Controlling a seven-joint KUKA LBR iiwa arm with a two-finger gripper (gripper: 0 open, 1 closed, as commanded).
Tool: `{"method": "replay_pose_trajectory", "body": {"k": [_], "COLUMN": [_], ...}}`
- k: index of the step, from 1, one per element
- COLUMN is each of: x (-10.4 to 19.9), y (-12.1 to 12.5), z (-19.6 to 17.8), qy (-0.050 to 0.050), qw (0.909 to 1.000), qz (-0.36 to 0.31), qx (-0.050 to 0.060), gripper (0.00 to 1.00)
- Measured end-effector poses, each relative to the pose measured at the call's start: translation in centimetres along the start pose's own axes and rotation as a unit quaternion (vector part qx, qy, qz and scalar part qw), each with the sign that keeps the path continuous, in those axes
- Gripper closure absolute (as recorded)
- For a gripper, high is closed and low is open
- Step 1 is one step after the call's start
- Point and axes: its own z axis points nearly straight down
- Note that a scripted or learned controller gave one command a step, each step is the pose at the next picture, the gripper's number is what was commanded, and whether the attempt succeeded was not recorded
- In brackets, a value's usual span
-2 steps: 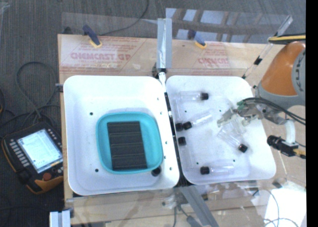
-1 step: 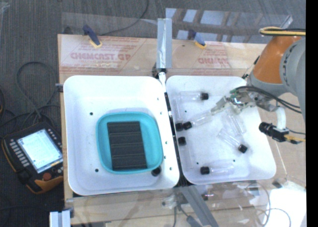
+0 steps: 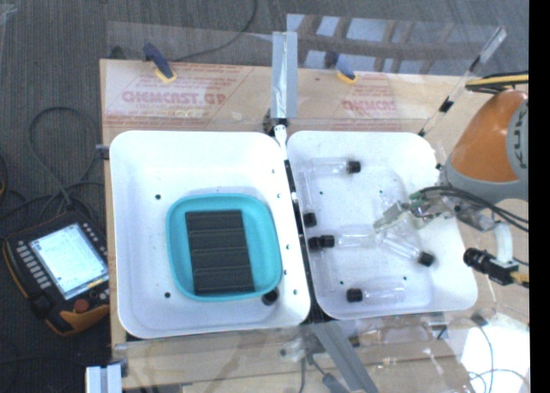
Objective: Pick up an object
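We find the gripper [image 3: 397, 213] low over the right bin [image 3: 447, 297], its state unreadable against clear clutter | clear black-capped tubes lie scattered around it: one [image 3: 339, 240] just left, another [image 3: 378, 294] near the front wall | left bin [image 3: 137, 297] holds a teal tray [image 3: 179, 249].

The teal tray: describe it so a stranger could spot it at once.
Start at the left white bin. Lying in its middle is the teal tray, a rounded rectangle holding a dark ribbed slab. It is the sole coloured item; the right bin holds clear black-capped tubes.
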Motion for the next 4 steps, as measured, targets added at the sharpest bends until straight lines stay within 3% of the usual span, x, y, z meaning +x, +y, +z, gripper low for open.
{"method": "replay_pose_trajectory", "body": {"k": [1, 2, 3, 4], "x": [-1.0, 1.8, -0.8, -0.3], "y": [7.8, 8.4, 5.1, 0.7], "z": [0.3, 0.5, 0.2, 0.1], "qy": [-0.003, -0.008, -0.004, -0.005], "qw": [0.9998, 0.9985, 0.9983, 0.9969], "qz": [-0.019, -0.054, -0.058, -0.078], "qx": [-0.006, -0.002, -0.005, -0.006], "gripper": [0.0, 0.0, 0.0, 0.0]}}
